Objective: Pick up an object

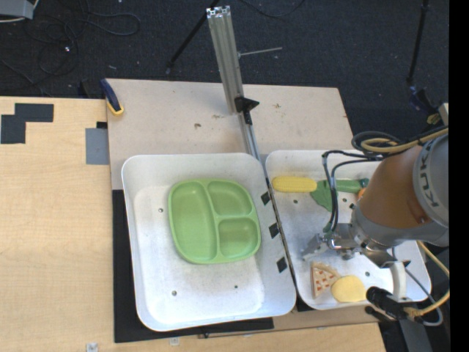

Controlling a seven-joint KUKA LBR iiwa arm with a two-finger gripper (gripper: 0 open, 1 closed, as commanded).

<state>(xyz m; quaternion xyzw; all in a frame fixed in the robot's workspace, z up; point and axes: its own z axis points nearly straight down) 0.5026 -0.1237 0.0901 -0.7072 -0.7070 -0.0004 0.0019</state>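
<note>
Two shallow white bins sit side by side on the worktop point(220, 116). The left bin point(146, 270) carries a light green divided plate point(214, 221) with three compartments, lying flat near the bin's middle, slightly toward the far side. The right bin point(297, 233) carries the small items: a yellow corn-cob-shaped toy point(294, 185) lying crosswise near the far left corner, a green piece point(338, 191) just beside it to the right and partly hidden behind the arm, a triangular pizza-slice toy point(322, 279) near the front edge, and a rounded yellow lump point(349, 290) touching or almost touching the slice on its right. The arm point(399, 196), orange band showing above the wrist, reaches in from the right and hangs over the middle of the right bin. The pincer point(322, 245) is low in that bin, just above the pizza slice in the frame and apart from the corn toy. Its metal tips show at the left of the wrist, but whether they are spread or pressed together I cannot tell, and nothing can be made out between them. A black cable point(333, 189) loops from the wrist over the green piece. An aluminium post point(227, 61) stands behind the bins, between them.
</note>
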